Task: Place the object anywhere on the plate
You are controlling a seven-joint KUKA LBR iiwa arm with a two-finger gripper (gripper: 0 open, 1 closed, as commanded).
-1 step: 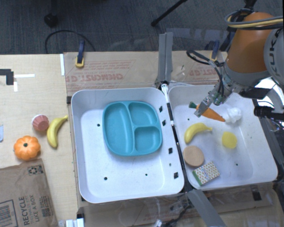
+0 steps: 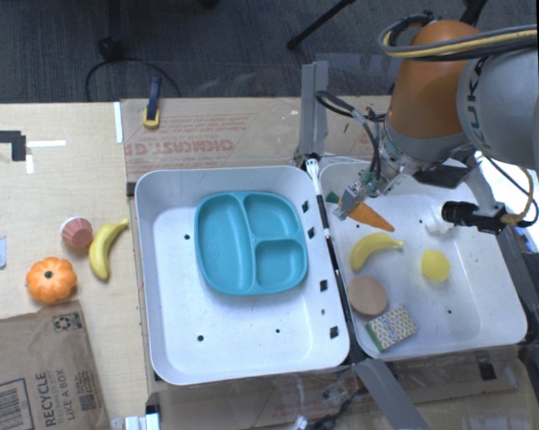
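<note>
From my feed the clearest writing is on the brown paper bag (image 2: 40, 380) at lower left, which reads "RECYCLE" beside a printed barcode. The flattened cardboard sheet (image 2: 208, 137) behind the bins carries red lettering, upside down to me and too faint to read with confidence.

The left bin (image 2: 168, 348) is smooth white plastic with rounded corners, and in it lies the teal plate (image 2: 251, 241), a glossy divided dish with one large compartment and two smaller ones. The right bin (image 2: 488, 320) holds the loose items: an orange carrot (image 2: 373, 216), tapered and matte, at the upper left; a curved yellow banana (image 2: 374, 248) just below it; a lemon (image 2: 435, 265), rounded and yellow, to the right; a flat tan disc (image 2: 368, 295) like a cookie; and a small green-and-white patterned packet (image 2: 389, 328) at the front.

The gripper (image 2: 353, 197) hangs over the right bin's upper left corner, right at the carrot's broad end. I cannot tell how the jaws stand; the wrist and cabling hide them.

On the wooden bench to the left sit a small pumpkin (image 2: 50, 280), a second banana (image 2: 104, 248) and a pinkish cupcake (image 2: 77, 232).
</note>
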